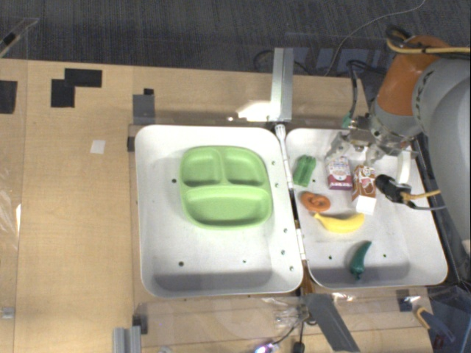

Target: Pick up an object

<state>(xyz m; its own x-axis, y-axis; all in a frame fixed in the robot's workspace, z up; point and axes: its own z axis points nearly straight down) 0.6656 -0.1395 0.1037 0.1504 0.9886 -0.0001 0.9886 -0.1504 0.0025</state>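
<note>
My gripper hangs over the back of the right bin, open with nothing between its fingers. Just below it stand a small purple-and-white carton and a brown carton, side by side. A green packet lies to their left near the bin's divider. In front of them lie an orange ring-shaped item and a yellow banana. A dark green pepper rests near the bin's front.
The left bin holds a green divided plate. The grey arm with its orange band comes in from the upper right, with cables trailing beside it. A metal post stands behind the bins.
</note>
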